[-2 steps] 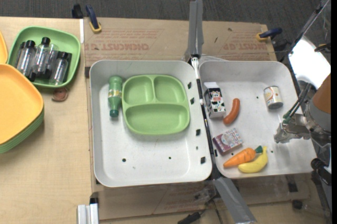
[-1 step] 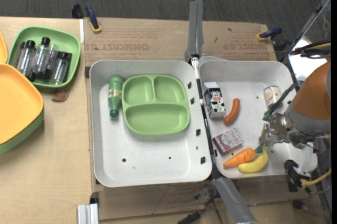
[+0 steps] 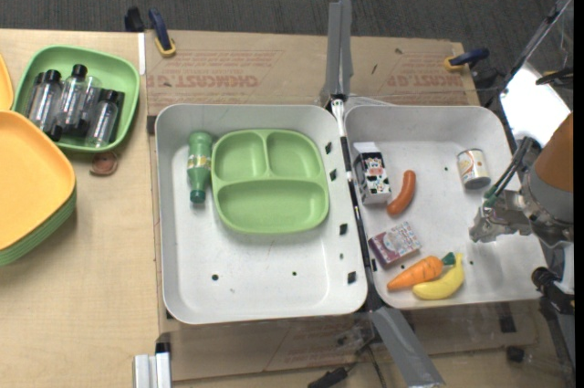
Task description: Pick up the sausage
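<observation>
Gripper (image 3: 485,226): low at the right side of the right bin, over bare floor. I cannot tell how it is set. Nothing is in it.
Arm (image 3: 552,167): comes in from the right, with its orange band at the edge.
Sausage (image 3: 401,193): red-orange, lying at a slant in the middle of the right bin, just right of the carton. It is well apart from the gripper.
Right bin (image 3: 429,123): white and shallow, with the small things in it.
Carton (image 3: 372,173): small and white with a dark picture, near the bin's left wall.
Can (image 3: 472,167): small, near the right wall, up from the gripper.
Pink box (image 3: 396,244): lies flat below the sausage.
Carrot (image 3: 420,271): orange with a green top, near the front wall.
Banana (image 3: 439,282): yellow, touching the carrot.
Left bin (image 3: 246,286): white, beside the right bin.
Green plate (image 3: 270,179): has three parts and sits in the left bin.
Green bottle (image 3: 199,165): lies just left of the plate.
Green tray (image 3: 78,99): on the bench at the far left, with small dark-capped bottles in it.
Orange plates (image 3: 32,185): stacked at the left edge.
</observation>
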Controlling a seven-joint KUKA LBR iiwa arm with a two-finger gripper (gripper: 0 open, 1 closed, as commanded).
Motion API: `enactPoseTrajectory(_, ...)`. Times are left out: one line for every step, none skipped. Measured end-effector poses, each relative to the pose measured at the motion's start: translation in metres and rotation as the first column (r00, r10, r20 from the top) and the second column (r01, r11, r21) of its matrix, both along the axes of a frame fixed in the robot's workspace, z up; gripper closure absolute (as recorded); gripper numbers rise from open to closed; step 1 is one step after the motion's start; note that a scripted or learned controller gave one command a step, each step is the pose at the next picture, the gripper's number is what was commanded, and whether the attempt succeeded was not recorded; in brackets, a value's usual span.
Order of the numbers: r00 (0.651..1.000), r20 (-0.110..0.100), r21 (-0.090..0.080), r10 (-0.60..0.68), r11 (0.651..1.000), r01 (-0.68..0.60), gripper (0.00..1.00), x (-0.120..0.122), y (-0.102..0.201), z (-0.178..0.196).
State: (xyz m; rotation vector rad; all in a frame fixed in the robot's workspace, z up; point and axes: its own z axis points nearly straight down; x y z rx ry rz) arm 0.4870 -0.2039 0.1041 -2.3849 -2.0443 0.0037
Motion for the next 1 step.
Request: enactPoseTrajectory(0.97, 0.001, 0.001, 0.244, 0.97, -0.244, 1.0, -0.0096, -0.0142, 0.0168)
